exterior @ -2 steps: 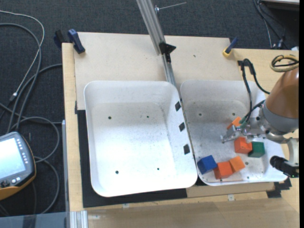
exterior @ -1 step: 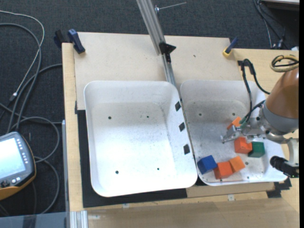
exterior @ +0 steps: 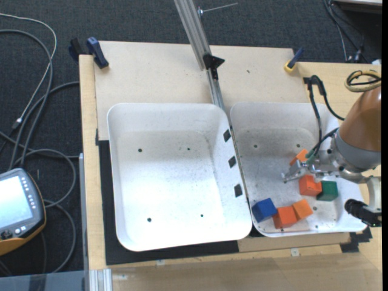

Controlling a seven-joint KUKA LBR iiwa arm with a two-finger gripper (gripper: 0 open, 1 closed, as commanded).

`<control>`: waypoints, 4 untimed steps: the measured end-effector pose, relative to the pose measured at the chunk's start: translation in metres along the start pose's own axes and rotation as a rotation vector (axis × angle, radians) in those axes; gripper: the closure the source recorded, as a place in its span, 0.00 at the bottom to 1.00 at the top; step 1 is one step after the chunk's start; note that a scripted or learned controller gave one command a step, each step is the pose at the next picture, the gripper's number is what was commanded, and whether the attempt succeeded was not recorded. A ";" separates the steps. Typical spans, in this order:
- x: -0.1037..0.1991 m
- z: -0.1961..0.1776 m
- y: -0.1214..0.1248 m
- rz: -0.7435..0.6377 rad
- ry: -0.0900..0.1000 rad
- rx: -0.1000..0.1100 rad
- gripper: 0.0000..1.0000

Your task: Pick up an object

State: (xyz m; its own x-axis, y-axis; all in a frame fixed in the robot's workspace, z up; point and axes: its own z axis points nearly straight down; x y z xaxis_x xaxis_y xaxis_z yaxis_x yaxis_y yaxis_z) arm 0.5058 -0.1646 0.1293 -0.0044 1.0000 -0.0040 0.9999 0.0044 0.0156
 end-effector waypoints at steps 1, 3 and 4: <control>0.000 0.000 -0.001 0.001 0.001 0.001 0.00; -0.005 0.001 0.000 0.002 -0.006 -0.005 0.00; -0.006 0.001 0.000 0.004 -0.004 -0.002 0.00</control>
State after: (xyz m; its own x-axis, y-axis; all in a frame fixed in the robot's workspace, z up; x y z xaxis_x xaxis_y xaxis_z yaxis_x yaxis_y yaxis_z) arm 0.5056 -0.1709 0.1282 -0.0008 1.0000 -0.0075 0.9999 0.0009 0.0172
